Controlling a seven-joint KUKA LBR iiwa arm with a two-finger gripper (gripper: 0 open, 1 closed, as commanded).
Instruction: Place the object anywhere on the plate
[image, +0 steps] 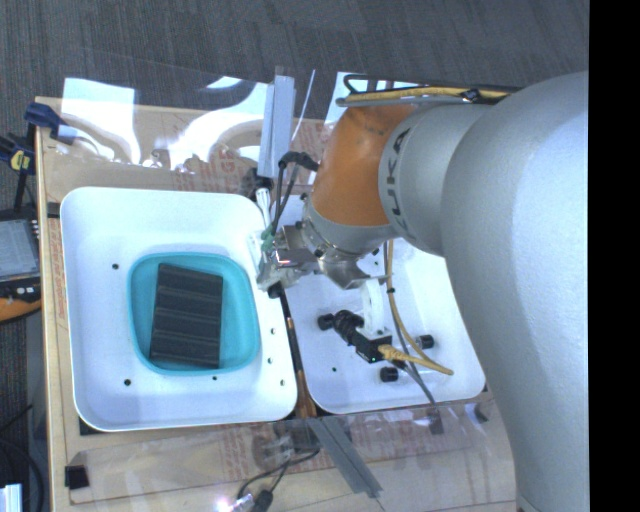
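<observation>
Wooden counter (180, 455) carries both bins; black ridged block (187, 316) lies on the blue plate (240, 320). I cannot tell my claw's (272, 268) state.

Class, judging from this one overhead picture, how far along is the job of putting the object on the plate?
Done, it seems: the dark ridged block lies flat on the blue plate in the left bin. In hand: nothing visibly; the hand sits beside the bin's right rim. Left: probably just withdrawing the arm.
</observation>
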